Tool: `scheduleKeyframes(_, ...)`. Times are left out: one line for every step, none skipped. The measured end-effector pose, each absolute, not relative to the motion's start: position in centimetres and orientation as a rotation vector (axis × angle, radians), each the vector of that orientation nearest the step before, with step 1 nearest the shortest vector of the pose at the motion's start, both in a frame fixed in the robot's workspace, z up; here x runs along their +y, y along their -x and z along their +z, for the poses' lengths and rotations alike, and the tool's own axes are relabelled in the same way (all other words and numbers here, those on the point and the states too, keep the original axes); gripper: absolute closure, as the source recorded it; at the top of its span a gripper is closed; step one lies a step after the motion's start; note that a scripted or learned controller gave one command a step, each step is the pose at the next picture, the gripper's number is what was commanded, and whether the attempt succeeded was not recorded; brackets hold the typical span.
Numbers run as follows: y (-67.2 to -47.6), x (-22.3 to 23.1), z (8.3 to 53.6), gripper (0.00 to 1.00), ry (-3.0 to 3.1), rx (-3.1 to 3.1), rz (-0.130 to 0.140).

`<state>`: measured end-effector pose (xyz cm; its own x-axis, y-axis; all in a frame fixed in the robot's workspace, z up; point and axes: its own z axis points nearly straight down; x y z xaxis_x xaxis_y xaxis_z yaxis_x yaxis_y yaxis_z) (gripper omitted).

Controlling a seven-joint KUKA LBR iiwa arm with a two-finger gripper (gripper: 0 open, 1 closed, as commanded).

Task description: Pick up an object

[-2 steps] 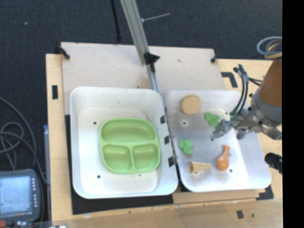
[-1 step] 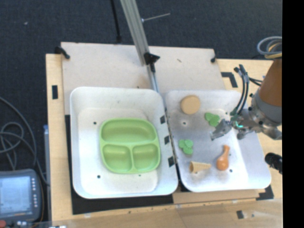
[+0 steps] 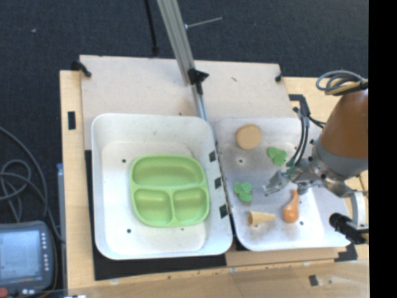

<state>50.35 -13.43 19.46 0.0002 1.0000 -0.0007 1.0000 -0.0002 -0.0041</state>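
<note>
The tool (image 3: 276, 184) hangs low in the right bin (image 3: 273, 244); whether it is spread, I cannot tell. It holds nothing visibly, with the carrot (image 3: 290, 208) just beside it.

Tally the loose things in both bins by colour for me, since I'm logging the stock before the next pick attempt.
Green: 3, the divided plate in the left bin, plus two small pieces in the right bin
Tan: 2, the round disc and the cone
Orange: 1, the carrot-like piece
Total: 6
</note>
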Motion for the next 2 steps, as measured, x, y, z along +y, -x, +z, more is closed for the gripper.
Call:
scheduleKeyframes(-50.1,-13.3,13.2,0.0,2.22,-2.218,0.006)
scheduleKeyframes(-50.1,-13.5,9.9,0.0,2.223,-2.221,0.003)
